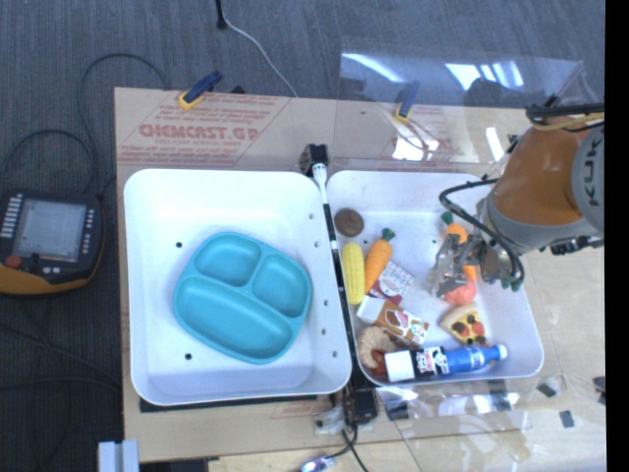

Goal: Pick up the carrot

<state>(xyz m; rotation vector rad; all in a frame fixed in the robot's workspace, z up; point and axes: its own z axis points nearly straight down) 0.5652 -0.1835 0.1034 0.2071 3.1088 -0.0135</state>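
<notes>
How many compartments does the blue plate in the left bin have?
3. The blue plate has two smaller compartments along its upper edge, side by side, and one long compartment along its lower edge.

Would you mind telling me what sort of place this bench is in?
Probably a robotics lab: a teach pendant lies on the carpet, and two white bins hold toy food, such as a carrot, under the arm.

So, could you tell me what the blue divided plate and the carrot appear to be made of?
Blue divided plate: probably moulded plastic, given its even colour, soft sheen and rounded compartment walls. Carrot: looks like a plastic toy, smooth uniform orange with a small green top; rubber is possible.
</notes>
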